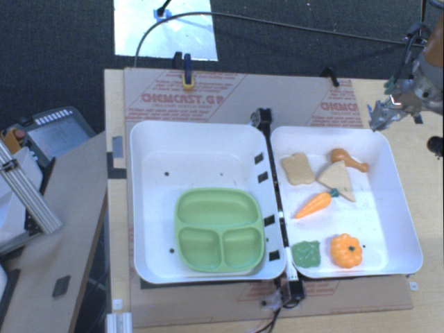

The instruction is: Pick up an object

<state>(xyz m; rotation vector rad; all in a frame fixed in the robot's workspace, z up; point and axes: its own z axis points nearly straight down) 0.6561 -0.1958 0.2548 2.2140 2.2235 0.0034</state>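
The right bin (399, 186) holds a slice of toast (298, 168), a chicken drumstick (348, 160), a pale cheese wedge (338, 180), a carrot (314, 204), a green broccoli piece (306, 253) and a small orange pumpkin (346, 250). My gripper (381, 118) hangs at the far right, above the back right corner of that bin, apart from all the food. Nothing shows between its fingers.
In the left bin (159, 151) lies a green divided plate (220, 229) toward the front. A cardboard sheet (208, 96) lies under both bins. A grey device (59, 134) and a metal rail (24, 189) sit on the side table at left.
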